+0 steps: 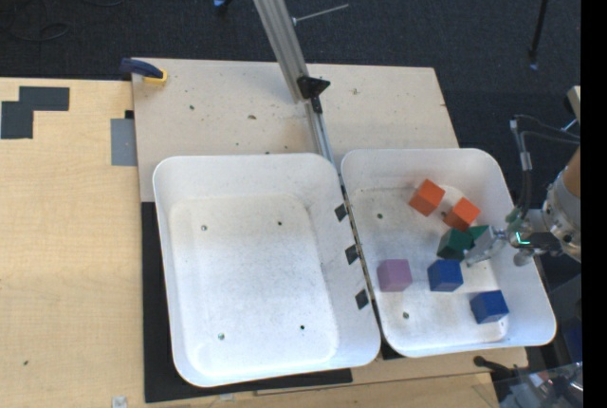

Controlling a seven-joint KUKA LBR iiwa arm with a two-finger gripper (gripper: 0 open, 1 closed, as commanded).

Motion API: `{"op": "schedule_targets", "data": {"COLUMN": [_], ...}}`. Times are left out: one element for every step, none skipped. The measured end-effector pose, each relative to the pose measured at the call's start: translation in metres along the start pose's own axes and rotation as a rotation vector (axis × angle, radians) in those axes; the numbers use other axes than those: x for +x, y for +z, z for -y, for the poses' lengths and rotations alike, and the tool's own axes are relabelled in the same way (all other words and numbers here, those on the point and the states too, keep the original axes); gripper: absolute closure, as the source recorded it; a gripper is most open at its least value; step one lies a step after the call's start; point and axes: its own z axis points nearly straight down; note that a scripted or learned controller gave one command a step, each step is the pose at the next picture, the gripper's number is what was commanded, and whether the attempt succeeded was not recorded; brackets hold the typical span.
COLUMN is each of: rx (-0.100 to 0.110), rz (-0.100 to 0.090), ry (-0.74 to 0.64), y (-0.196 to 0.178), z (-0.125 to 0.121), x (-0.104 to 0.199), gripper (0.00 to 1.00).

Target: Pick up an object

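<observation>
**Pincer low among crowded blocks**

The pincer sits beside the green block in the right bin; I cannot tell its state. Risk: the neighbouring blue block and orange block could get nudged, spoiling the grasp.

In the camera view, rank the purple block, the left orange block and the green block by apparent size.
1. Left orange block and purple block: they look about alike, so no ranking between them.
2. Green block: looks smallest, but partly hidden beside the gripper, so unsure.
</observation>
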Motion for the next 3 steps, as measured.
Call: {"op": "schedule_targets", "data": {"rx": [0.005,0.006,-0.003], "rz": [-0.002,-0.002,-0.002], "ry": [0.0,0.001,0.003], "y": [0.044,0.106,0.12], "z": [0.0,-0.005,-0.007], "x": [0.004,0.005,0.006], "gripper": [0.0,0.0,0.0]}}
